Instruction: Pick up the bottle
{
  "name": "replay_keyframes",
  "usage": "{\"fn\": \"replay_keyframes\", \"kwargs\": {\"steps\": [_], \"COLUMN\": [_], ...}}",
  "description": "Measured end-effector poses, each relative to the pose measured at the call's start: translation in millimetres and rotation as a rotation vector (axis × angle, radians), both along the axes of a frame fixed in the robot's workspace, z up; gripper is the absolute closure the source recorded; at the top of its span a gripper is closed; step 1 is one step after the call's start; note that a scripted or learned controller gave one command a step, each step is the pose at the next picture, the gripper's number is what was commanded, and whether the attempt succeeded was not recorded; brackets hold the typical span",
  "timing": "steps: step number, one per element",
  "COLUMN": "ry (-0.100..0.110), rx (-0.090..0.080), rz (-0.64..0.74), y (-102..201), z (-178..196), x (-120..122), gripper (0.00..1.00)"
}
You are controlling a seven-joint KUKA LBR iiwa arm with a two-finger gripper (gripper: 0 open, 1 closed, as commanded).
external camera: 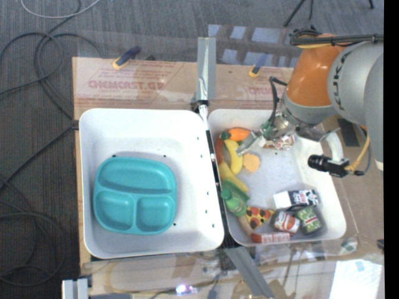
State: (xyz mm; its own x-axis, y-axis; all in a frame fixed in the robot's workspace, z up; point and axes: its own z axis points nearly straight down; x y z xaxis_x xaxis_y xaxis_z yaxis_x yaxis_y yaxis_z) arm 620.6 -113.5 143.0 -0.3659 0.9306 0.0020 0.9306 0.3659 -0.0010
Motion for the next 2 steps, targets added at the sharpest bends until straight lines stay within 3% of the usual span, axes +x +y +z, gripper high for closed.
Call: {"fn": "replay_keyframes", "kwargs": {"steps": [1, 2], "ry": [-0.018, -0.015], "rx": [-0.007, -0.007], "rz": [0.148, 0.216], "y": [7, -22], "z": [-52, -52], "x": [-50, -133], "gripper": [0.00, 0.00]}}
